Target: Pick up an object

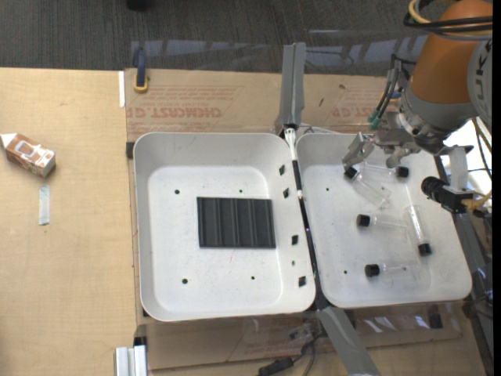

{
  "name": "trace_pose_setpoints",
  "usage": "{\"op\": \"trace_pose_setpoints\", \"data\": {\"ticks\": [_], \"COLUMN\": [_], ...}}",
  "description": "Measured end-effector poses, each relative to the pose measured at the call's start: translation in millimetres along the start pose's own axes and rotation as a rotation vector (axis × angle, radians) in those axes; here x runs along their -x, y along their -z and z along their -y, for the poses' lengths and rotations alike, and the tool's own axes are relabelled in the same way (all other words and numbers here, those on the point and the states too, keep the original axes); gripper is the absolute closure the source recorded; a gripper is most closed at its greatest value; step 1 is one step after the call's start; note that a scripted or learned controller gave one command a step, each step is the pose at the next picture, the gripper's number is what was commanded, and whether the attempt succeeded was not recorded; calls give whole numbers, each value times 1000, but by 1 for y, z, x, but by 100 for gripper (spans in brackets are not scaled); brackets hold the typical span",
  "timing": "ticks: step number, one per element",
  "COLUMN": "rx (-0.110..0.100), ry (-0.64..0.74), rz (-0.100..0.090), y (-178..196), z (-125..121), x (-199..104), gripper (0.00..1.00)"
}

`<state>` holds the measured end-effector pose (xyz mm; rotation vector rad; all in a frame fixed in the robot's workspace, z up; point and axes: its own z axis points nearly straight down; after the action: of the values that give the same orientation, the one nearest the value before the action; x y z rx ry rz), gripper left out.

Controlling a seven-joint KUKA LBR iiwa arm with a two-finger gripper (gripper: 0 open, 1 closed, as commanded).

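At upper right my gripper (pixel 376 161) hangs over the right bin (pixel 329 284); I cannot tell its state. I worry the clear tubes (pixel 411 222) could roll or slip aside, being smooth and round.

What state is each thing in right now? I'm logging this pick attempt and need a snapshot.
Gripper: low over the right bin's far end, nothing visibly held.
Right bin: holds several clear tubes with black caps.
Clear tubes: lying flat, scattered, apart from each other.
Left bin: holds a dark ridged tray.
Dark ridged tray: lying flat in the middle.
Small box: lying on the bench, outside the bins.
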<state>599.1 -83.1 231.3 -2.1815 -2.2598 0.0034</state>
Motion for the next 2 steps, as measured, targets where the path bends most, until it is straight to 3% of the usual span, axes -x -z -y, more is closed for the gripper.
{"op": "trace_pose_setpoints", "data": {"ticks": [1,2], "rx": [-1,0], "ry": [136,173], "rz": [-1,-1], "y": [-81,-140], "z": [28,15], "x": [68,79], "gripper": [0,0]}}
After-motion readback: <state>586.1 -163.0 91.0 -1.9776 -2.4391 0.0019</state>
